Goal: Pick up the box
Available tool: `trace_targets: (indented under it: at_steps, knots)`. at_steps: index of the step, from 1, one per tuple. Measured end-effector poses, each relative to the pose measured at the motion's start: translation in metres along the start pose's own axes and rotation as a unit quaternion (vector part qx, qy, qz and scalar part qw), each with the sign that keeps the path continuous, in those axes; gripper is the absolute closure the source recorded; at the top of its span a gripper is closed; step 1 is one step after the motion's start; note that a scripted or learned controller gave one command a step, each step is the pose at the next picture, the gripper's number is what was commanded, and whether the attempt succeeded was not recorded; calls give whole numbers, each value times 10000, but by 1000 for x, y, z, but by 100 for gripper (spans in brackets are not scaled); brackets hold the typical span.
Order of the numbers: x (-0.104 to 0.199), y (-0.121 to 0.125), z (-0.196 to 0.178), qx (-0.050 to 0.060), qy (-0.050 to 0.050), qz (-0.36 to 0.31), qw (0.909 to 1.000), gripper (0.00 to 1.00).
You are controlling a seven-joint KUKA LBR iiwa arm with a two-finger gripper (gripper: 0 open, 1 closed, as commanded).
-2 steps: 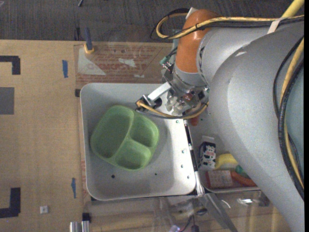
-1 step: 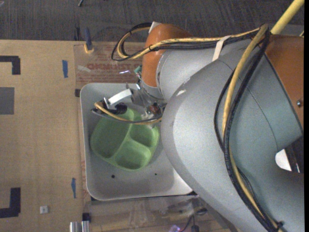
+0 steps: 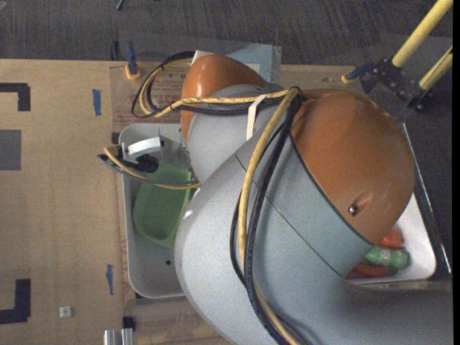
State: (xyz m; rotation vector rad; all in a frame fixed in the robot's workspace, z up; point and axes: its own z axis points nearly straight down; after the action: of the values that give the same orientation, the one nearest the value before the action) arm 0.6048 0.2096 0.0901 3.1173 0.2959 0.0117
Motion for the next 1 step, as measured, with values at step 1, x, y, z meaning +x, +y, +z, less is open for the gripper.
trace_targets:
  at_steps: [1]
  knots:
    - [-37, -21, -117, 46, -61, -943, 9955, 100]
